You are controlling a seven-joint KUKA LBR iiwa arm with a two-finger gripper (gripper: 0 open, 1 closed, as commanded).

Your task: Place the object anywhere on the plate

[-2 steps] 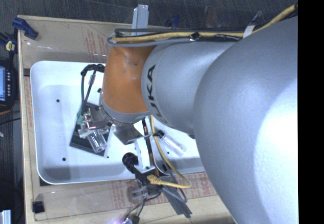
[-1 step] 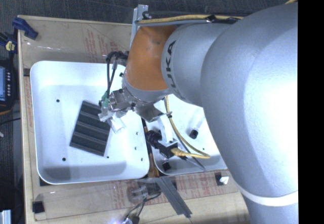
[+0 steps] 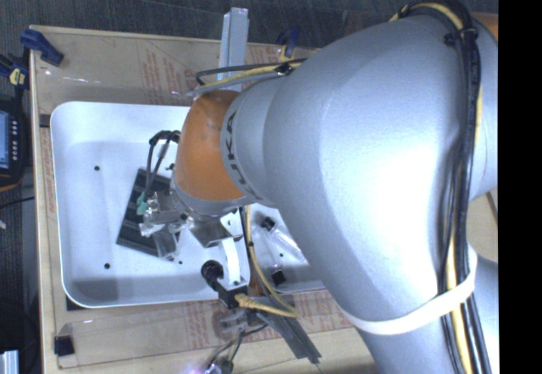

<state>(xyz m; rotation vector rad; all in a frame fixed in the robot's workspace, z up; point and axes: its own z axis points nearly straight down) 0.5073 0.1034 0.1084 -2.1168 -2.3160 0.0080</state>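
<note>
A dark, flat, roughly square piece [image 3: 132, 220] lies tilted on the floor of the left white bin [image 3: 72, 195]; it may be the plate. My gripper [image 3: 157, 216] hangs low right over that piece's right side, with shiny metal parts and black cables around it. I cannot make out any separate object at the gripper. The orange band [image 3: 203, 152] and the big grey arm [image 3: 373, 169] hide the bin's right part and the right bin.
Bare white bin floor spreads to the left and front of the dark piece. Blue clamps sit at the bench's far left corner [image 3: 40, 44] and top middle [image 3: 288, 38]. A grey upright post [image 3: 235, 38] stands behind the bin.
</note>
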